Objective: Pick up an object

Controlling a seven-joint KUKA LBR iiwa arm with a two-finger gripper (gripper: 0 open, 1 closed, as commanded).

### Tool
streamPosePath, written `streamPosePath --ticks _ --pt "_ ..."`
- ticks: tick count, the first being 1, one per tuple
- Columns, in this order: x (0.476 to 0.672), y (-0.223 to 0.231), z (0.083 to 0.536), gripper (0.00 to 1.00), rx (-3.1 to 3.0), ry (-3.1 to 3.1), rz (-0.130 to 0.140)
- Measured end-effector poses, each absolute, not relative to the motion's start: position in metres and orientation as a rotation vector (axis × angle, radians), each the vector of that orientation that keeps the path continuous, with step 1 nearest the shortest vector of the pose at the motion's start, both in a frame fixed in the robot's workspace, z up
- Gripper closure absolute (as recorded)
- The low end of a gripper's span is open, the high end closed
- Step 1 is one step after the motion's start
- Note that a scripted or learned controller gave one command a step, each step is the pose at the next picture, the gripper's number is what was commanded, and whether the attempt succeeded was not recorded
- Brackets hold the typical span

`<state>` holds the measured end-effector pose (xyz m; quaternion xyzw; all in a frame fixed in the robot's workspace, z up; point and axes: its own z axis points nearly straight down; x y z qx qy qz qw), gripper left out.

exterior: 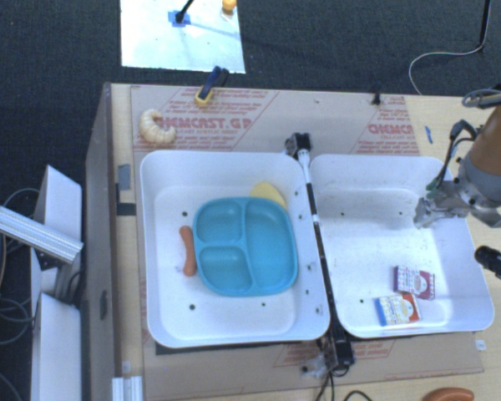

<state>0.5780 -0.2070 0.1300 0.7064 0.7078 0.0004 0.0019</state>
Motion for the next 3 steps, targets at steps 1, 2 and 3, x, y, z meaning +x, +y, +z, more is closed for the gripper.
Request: streamPosePath --ticks 1,2,3 --pt "0.578 -0.207 0.130 0.00 2.217 2.222 0.001" --pt "0.560 -0.174 0.084 0.00 2.218 2.225 0.001" --pt "0.561 -0.174 0.095 1.00 2.214 2.226 0.003"
